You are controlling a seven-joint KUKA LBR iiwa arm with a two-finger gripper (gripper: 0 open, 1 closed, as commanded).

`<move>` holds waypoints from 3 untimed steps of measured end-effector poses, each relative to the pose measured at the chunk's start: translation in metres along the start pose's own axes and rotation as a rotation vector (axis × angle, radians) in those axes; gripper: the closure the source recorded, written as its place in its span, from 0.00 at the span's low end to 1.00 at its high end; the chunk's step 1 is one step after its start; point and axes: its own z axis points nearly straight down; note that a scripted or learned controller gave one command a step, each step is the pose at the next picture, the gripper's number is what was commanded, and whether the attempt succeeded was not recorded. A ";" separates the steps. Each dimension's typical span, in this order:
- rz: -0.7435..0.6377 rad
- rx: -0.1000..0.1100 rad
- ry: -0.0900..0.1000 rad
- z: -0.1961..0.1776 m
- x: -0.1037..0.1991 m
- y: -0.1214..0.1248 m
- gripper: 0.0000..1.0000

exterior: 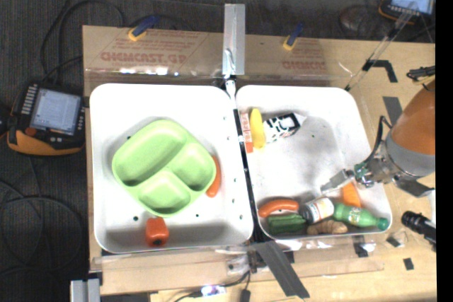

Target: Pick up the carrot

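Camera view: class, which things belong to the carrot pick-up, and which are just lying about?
Belongs to the job:
carrot, probably the orange wedge by the hand
hand
right bin

Lying about:
green plate
left bin
hot dog
green bottle
yellow piece

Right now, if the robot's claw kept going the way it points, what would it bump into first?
The gripper points left across the right bin. Ahead lies bare white floor, then probably the middle wall between the bins. Its height above the floor is unclear from this view.
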 end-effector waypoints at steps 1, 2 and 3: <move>-0.032 -0.009 0.008 0.029 0.006 0.006 0.00; -0.031 -0.013 -0.005 0.023 0.003 0.006 1.00; -0.230 0.002 -0.002 -0.060 0.026 0.002 1.00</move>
